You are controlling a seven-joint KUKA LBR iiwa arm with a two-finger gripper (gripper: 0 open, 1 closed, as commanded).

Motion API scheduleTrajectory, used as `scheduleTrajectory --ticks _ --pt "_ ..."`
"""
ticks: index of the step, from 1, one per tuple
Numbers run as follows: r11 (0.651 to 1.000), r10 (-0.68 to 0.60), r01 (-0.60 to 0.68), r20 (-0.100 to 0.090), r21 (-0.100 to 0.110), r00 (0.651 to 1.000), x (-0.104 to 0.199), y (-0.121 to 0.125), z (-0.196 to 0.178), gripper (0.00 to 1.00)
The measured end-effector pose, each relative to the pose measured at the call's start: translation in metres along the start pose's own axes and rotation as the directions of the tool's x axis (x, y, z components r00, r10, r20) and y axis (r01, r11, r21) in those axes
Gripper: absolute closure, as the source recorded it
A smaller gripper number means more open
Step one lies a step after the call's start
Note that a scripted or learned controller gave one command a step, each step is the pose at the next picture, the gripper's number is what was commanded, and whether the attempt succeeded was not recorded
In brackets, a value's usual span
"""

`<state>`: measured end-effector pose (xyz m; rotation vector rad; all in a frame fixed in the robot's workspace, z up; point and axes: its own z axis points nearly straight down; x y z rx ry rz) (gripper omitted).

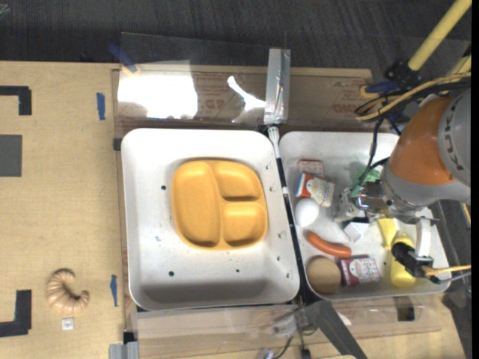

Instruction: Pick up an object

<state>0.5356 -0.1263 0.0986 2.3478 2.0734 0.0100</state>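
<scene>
While the arm reaches in from the right: pincer low in the right white bin, its state I cannot tell.
Nearby: white egg-shaped object, orange carrot-like stick with long axis slanting left-up to right-down.
Left white bin: yellow divided plastic tray.
Surface: tan curled croissant-like toy.

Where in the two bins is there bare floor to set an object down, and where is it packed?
Left bin: bare white floor all round the yellow tray, widest at its near edge. Right bin: packed with hot dog, egg, can and the gripper; only a far-wall strip is bare.
</scene>
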Motion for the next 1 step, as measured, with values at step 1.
scheduleTrajectory --ticks 1 --pt "0.996 -0.091 0.091 -0.005 0.005 0.996 0.0733 0.046 -0.0885 1.0"
